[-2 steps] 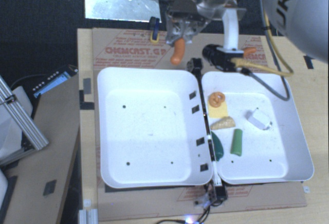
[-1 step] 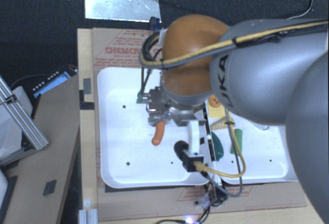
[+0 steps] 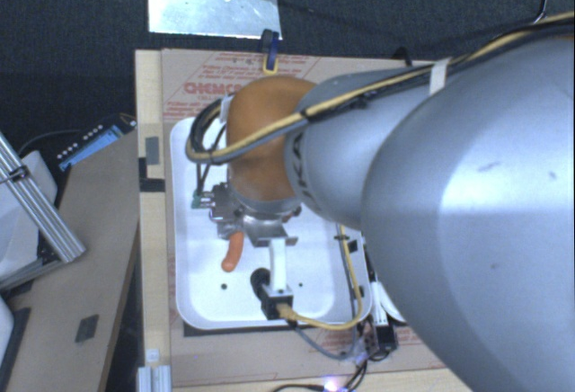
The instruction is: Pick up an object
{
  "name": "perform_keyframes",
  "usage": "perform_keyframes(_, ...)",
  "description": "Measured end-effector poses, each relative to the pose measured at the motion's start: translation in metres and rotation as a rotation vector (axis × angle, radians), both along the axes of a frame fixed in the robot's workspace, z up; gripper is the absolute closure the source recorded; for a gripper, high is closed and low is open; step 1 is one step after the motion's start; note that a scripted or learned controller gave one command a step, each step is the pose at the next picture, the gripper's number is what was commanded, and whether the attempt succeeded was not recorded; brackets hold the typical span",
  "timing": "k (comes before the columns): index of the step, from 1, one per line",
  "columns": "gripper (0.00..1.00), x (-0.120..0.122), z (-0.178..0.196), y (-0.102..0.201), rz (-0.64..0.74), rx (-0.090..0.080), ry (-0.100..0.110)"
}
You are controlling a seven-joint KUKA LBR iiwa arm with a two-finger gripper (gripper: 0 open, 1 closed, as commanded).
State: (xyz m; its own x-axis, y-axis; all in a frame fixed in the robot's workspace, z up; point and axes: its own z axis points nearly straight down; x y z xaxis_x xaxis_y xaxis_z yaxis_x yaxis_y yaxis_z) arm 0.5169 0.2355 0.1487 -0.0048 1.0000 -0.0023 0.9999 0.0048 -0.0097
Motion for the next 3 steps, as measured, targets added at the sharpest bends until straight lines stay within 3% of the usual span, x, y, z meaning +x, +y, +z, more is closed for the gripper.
perform_keyframes(1,1.0,-0.026,0.117,0.0,0.001,0.008,-0.019)
perform_keyframes(2,1.0,-0.026,0.121,-0.001,-0.002,0.005,-0.012)
perform_keyframes(3,1.0,0.012,0.264,-0.001,-0.001,0.01,-0.028)
